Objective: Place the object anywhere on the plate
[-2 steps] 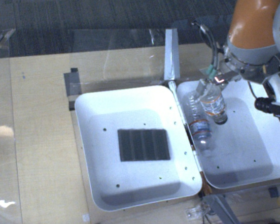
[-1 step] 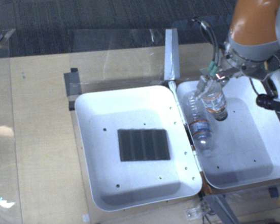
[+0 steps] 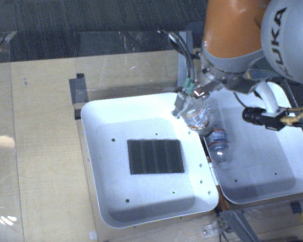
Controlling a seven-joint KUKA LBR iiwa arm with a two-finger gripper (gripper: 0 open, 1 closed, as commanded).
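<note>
Bottle (image 3: 210, 132) over bins' shared edge | plate (image 3: 155, 156) unobstructed, left bin | gripper (image 3: 189, 103) state: cannot tell

- We see the object (image 3: 207, 129), a clear plastic bottle with a blue-tinted lower part, at the seam between the two white bins.
- It is tilted, its upper end toward the top of the view and under the end effector (image 3: 194, 106); its lower end reaches into the right bin (image 3: 274, 173) at that bin's left wall.
- We cannot tell whether it rests on the bin floor or is lifted.
- We see the plate (image 3: 155, 156), a dark rectangular slab with ridges along it, lying flat near the middle of the left bin (image 3: 108, 167).
- The bottle and the plate are apart, the bottle to the plate's upper right.
</note>
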